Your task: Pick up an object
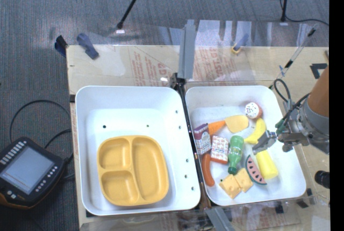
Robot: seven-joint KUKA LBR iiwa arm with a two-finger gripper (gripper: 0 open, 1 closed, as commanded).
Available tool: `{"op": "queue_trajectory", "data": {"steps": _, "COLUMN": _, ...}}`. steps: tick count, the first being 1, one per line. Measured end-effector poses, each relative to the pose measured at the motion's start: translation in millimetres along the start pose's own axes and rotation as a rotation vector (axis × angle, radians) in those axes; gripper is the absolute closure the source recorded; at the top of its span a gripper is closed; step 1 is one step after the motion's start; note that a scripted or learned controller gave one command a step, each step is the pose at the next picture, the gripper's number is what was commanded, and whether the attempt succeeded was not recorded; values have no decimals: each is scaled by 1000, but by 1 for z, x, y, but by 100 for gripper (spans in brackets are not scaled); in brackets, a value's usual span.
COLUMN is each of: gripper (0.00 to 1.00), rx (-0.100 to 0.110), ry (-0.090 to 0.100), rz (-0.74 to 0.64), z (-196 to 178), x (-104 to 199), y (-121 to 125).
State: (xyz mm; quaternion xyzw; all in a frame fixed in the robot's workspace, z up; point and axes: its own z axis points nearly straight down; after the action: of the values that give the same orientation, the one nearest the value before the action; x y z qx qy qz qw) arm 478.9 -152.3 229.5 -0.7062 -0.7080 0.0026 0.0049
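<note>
- Sits low over the right side of the right white plastic bin [243,94]: the dark two-finger gripper [263,143], reaching in from the right of the frame.
- Fingers spread a little, with nothing seen between them.
- Just left of the fingertips: a curved yellow toy banana [257,131]. Just below them: a fat yellow plastic block [267,164] and a red toy watermelon slice [253,169].
- Nearby, toward the middle of the bin: a green plastic bottle [235,153], standing close to the banana.
- Best to choose one toy, probably the banana, and centre the fingers over it.
- Go down straight, squeeze across the thin part, then lift slowly.
- Careful not to bump the bottle.
- In the left white bin [129,96]: a yellow plastic tray with three parts [133,170].
</note>
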Motion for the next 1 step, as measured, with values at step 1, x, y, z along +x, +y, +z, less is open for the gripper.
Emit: {"op": "queue_trajectory", "data": {"steps": 1, "gripper": 0, "rx": 0, "ry": 0, "rz": -48, "z": 23, "x": 9, "y": -3}}
